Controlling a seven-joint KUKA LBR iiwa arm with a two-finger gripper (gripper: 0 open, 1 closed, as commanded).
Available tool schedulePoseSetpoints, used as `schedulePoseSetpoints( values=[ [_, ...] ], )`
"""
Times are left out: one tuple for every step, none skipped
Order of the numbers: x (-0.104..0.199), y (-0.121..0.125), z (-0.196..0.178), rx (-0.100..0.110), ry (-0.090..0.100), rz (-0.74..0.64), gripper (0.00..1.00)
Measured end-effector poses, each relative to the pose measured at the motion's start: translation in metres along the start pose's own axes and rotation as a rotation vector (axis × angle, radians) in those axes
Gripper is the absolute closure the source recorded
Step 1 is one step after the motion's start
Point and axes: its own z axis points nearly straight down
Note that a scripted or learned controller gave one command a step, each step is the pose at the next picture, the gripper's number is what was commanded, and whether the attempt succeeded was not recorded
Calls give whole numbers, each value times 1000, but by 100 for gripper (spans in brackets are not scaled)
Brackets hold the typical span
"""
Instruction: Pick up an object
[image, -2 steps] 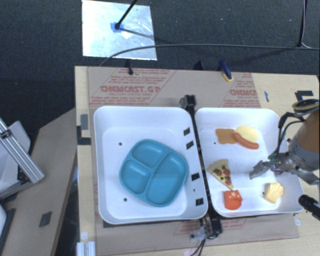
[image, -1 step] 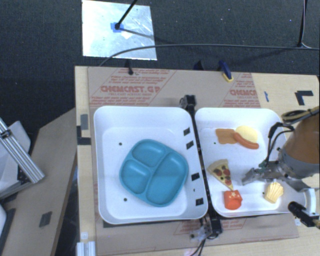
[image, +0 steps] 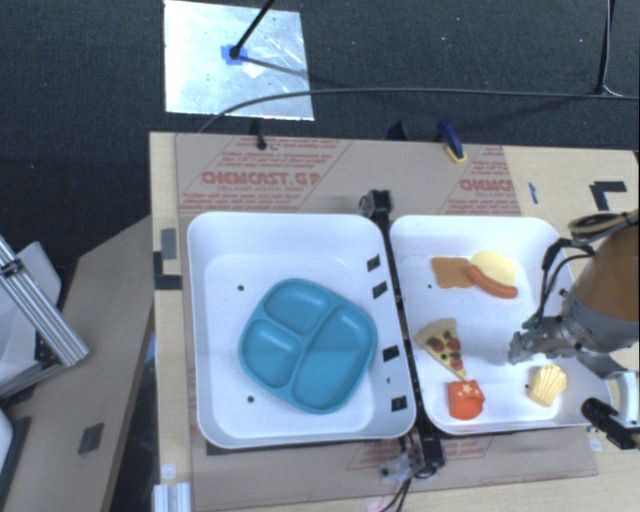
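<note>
We count two white bins: the left bin (image: 215, 300) holds one blue divided plate (image: 307, 344); the right bin (image: 420, 240) holds five toy foods. These are one pizza slice (image: 443, 345), its long axis running diagonally with the tip toward the lower right; one red piece (image: 465, 399); one pale shell-shaped piece (image: 546, 384); one yellow piece (image: 494, 267); and one sausage on an orange slab (image: 470, 276), lying roughly left to right. The gripper (image: 528, 346) sits just above the shell piece; whether it grips anything we cannot tell.
</note>
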Motion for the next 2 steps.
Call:
schedulePoseSetpoints(
  values=[
    [-1,0,-43,-2,0,-2,100],
    [-6,3,-107,-5,-2,-3,100]
  ],
)
